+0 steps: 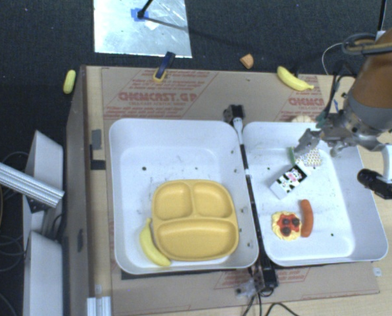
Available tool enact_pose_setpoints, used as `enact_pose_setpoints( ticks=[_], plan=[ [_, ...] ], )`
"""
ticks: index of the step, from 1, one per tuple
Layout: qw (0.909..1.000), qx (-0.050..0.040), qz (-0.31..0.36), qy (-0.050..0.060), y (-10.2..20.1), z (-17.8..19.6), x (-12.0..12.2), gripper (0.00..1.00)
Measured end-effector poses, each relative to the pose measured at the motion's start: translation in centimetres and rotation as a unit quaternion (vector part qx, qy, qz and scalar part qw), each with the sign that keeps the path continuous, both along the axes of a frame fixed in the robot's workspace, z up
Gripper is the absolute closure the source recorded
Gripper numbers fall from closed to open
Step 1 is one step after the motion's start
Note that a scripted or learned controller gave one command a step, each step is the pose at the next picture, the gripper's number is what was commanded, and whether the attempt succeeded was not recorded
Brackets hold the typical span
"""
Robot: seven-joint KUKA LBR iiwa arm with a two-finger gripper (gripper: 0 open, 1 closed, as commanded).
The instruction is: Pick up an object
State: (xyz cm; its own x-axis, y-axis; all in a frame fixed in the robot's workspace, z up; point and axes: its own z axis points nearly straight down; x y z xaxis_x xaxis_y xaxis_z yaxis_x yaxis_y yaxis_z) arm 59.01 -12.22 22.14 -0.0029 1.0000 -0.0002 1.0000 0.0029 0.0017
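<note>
Camera view, looking down: gripper (312, 141) low over the right bin (367, 242), at its far side, above a small dotted object (309, 158); impossible to tell the gripper's state. Nearby, in that bin: black-and-white carton (288, 180), sausage (306, 217), pizza toy (286, 225). In the left bin (127, 143): yellow divided tray (195, 218); banana (152, 245) touching its near-left edge.

I am looking down on two bins sitting side by side on the bench (202, 87). The left bin (137, 143) is holding a divided tray (195, 219), with a banana (151, 245) lying against the tray's near-left edge. The right bin (354, 242) is holding a small carton (288, 180) near its middle; a toy pizza (287, 225) and a sausage (306, 216) are lying just beside each other nearer me. The gripper (314, 140) is hanging over the right bin's far side, just behind the carton. Another banana (293, 79) is lying on the bench behind the right bin.
</note>
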Motion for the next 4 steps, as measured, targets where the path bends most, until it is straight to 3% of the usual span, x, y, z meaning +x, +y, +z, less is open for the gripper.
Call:
enact_pose_setpoints(
  ticks=[1, 2, 3, 4],
  plan=[
    [1.0, 0.0002, -0.001, 0.001, -1.2, -8.2, -5.2, 0.0],
    [1.0, -0.0001, -0.001, 0.0, -2.5, -13.7, -8.2, 0.0],
    [1.0, 0.0004, -0.001, -0.001, -2.5, -12.6, -8.1, 1.0],
    [1.0, 0.0004, 0.0, -0.001, 3.5, -5.4, -6.0, 1.0]
  ],
)
